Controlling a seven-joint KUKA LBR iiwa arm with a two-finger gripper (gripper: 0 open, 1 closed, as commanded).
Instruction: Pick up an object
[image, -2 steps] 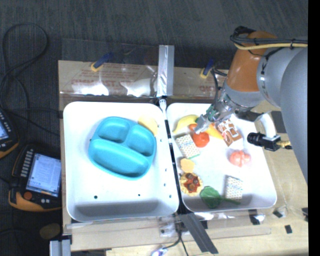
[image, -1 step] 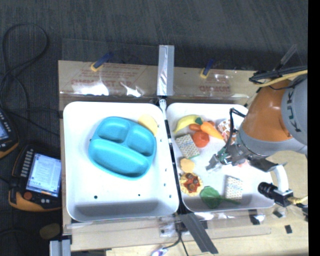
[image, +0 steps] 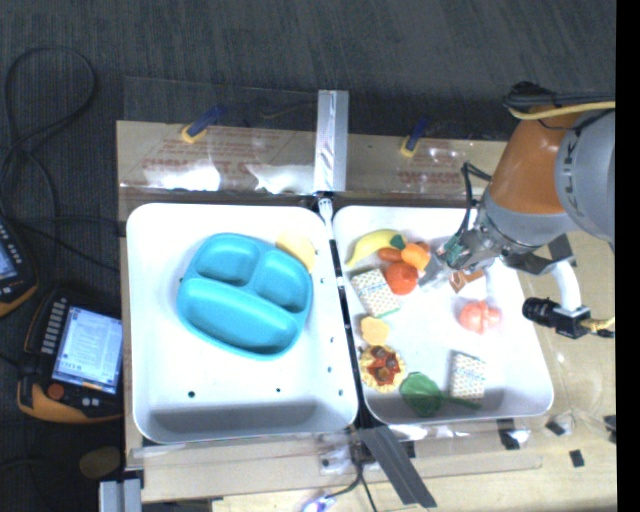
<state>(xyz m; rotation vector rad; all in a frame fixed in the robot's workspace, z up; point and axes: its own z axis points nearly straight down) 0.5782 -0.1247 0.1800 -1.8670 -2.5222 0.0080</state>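
Note:
My gripper hangs low over the upper middle of the right bin, reaching in from the right. Just left of it lie an orange piece and a red-orange fruit. A small brownish piece sits right under the gripper's right side. Below that lies a pink fruit. A yellow banana rests at the bin's upper left. I see nothing clearly held.
The right bin also holds two checkered boxes, a green vegetable, a pizza-like piece and a small yellow piece. The left bin holds a blue divided plate and a yellow item.

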